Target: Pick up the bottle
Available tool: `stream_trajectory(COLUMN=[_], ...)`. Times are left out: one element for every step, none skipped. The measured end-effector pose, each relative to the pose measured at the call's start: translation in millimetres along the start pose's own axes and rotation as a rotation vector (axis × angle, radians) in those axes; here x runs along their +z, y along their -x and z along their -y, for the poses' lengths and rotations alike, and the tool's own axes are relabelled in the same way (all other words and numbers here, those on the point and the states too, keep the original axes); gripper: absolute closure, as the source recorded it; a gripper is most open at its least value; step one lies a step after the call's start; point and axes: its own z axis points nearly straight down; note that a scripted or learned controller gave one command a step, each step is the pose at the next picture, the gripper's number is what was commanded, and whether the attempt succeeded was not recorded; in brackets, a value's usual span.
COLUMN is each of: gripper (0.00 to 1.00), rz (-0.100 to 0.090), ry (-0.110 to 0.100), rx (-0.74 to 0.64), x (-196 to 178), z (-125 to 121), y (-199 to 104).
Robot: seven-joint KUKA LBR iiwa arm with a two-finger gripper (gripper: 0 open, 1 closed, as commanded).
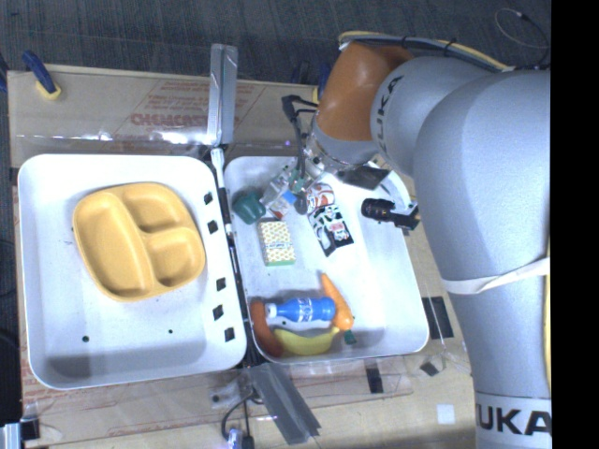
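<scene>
The bottle is blue with a white label and lies on its side near the front of the right bin. It rests against a yellow banana and an orange carrot. My gripper hangs low over the back of the same bin, well away from the bottle, among small items. The grey arm and orange band above it hide much of the gripper.
Around the gripper lie a teal object, a small patterned box, a black-and-white card and a red-and-white item. The left bin holds a yellow divided plate.
</scene>
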Motion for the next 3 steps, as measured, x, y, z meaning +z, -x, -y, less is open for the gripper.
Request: stream_trajectory(gripper=[0.00,0.00,1.00], rz=[-0.001,-0.005,0.012], ry=[-0.016,-0.008,0.009], rx=[0.004,0.199,0.191], x=[3.3,15.5,-6.6], z=[6.8,12.0,5.9], y=[2.8,8.9,13.4])
